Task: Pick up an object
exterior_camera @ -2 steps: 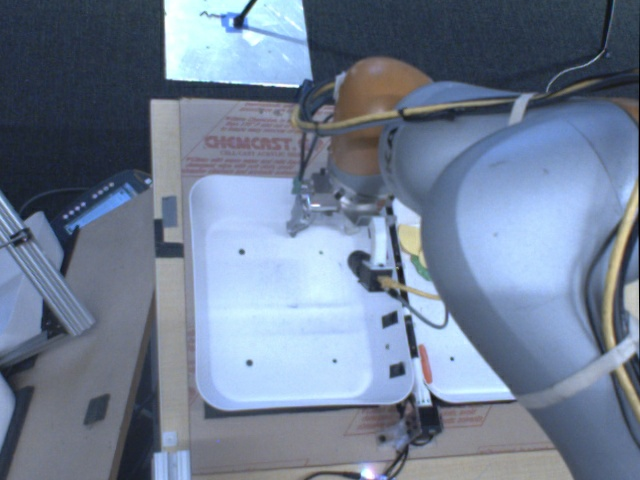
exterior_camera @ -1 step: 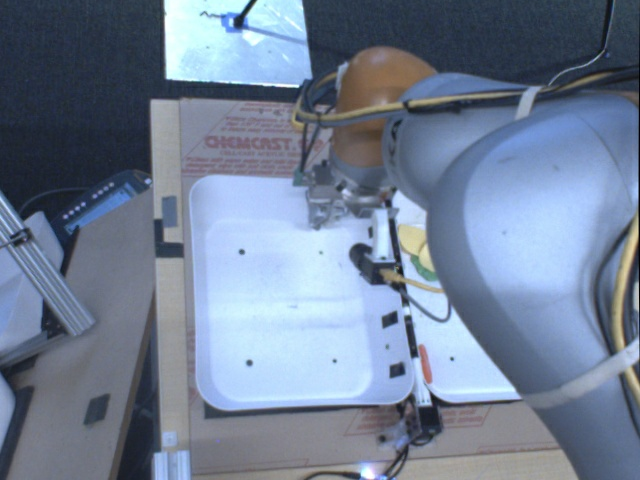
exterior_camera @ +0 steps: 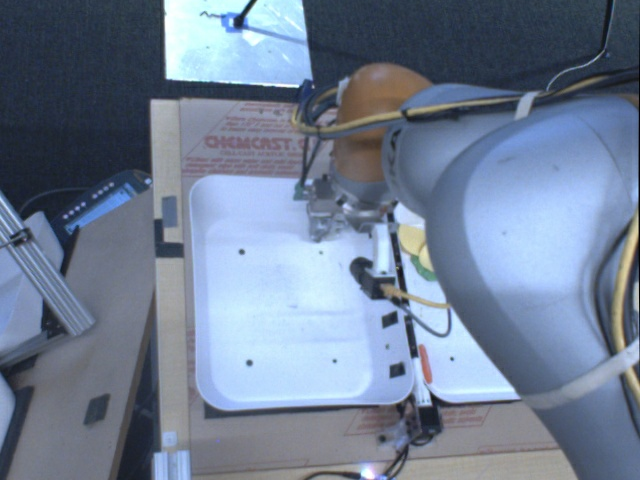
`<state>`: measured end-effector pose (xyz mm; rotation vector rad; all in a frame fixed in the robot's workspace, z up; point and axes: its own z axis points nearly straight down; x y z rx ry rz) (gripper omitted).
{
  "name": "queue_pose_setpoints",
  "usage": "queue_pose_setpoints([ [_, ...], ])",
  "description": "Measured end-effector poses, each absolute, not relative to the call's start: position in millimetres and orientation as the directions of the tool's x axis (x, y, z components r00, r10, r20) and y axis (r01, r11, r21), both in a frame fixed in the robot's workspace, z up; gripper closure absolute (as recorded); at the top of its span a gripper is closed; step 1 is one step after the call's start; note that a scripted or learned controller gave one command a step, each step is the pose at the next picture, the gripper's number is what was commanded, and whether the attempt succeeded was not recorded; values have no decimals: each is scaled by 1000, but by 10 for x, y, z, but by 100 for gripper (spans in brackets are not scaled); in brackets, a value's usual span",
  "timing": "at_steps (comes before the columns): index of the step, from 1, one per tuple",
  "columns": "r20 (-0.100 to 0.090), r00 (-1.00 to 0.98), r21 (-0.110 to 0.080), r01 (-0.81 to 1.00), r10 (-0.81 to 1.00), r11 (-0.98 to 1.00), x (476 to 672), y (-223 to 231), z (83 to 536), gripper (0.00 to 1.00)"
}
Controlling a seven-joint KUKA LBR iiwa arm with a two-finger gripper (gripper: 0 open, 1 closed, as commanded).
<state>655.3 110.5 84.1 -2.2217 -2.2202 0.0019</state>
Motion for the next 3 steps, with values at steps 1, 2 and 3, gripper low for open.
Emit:
queue_pose_setpoints([
  [1,-3,5,14,1000,1000,-5,6718,355,1929,100],
  [2,-1,1,17,1000,1000,-1,6705,83,3210,100],
  [3,6,-15,15,1000,1000,15,6688,1107,4236,100],
])
